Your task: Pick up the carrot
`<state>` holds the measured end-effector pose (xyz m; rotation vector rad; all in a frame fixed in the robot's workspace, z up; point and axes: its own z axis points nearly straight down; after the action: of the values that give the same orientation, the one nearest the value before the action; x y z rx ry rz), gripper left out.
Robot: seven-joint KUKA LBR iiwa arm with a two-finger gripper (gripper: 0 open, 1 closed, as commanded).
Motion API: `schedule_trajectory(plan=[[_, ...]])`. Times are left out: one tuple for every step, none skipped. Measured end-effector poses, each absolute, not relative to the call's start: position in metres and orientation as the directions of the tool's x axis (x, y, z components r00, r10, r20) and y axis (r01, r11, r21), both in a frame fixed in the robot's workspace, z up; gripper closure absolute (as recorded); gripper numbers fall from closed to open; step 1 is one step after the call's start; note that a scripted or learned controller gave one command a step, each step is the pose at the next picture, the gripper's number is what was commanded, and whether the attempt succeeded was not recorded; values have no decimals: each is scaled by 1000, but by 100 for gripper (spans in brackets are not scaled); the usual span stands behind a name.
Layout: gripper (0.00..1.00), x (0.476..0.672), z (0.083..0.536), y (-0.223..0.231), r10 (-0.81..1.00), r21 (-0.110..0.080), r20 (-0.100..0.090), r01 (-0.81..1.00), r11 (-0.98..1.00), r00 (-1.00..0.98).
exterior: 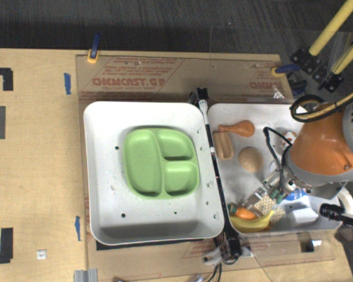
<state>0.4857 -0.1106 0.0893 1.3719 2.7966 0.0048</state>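
Camera view: plywood bench (35,157) bears two white bins (100,157), dark carpet (165,10) beyond.

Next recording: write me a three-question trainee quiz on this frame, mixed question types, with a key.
1. True or false: the green sectioned plastic plate lies in the left white bin.
2. Which bin holds the small orange carrot? A) left B) right
3. Fill in: the carrot rests against a curved ____ banana at the right white bin's front edge.

Key: 1 true; 2 B; 3 yellow. The grey arm's gripper hangs above that corner, fingers too cluttered to read.
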Motion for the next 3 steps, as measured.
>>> schedule_trajectory(plan=[[0, 482, 186, -39, 547, 6, -8, 547, 837, -837], [0, 481, 185, -16, 624, 5, -6, 624, 782, -782], [0, 503, 185, -55, 765, 5, -8, 765, 644, -644]])
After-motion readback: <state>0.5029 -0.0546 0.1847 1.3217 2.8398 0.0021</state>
